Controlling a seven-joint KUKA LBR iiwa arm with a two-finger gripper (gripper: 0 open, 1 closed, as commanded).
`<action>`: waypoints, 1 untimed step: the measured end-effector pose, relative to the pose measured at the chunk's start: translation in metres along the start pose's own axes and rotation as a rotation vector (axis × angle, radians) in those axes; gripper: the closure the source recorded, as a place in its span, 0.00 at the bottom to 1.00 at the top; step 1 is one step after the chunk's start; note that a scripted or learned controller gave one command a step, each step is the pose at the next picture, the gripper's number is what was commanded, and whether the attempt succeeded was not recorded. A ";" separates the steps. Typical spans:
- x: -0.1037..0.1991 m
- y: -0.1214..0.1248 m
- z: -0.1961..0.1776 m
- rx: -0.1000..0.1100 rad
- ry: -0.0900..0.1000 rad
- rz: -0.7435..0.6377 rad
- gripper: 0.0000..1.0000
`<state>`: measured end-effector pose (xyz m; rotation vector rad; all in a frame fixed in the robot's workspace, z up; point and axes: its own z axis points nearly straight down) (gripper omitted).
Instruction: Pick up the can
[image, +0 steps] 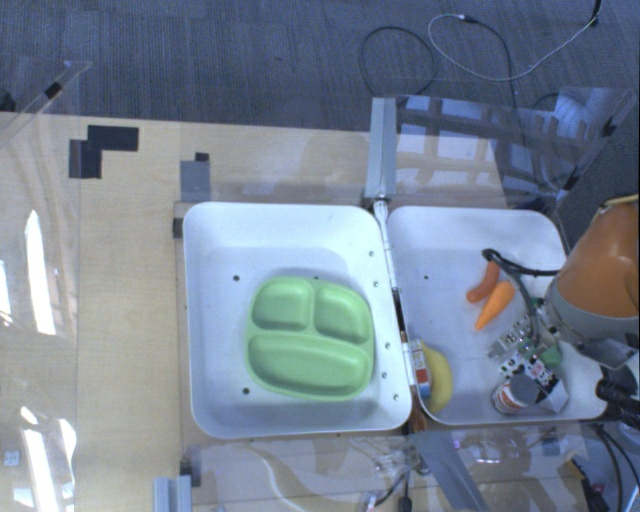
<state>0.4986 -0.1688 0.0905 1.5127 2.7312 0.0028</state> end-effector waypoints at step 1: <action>0.006 0.066 -0.136 0.004 0.010 -0.010 1.00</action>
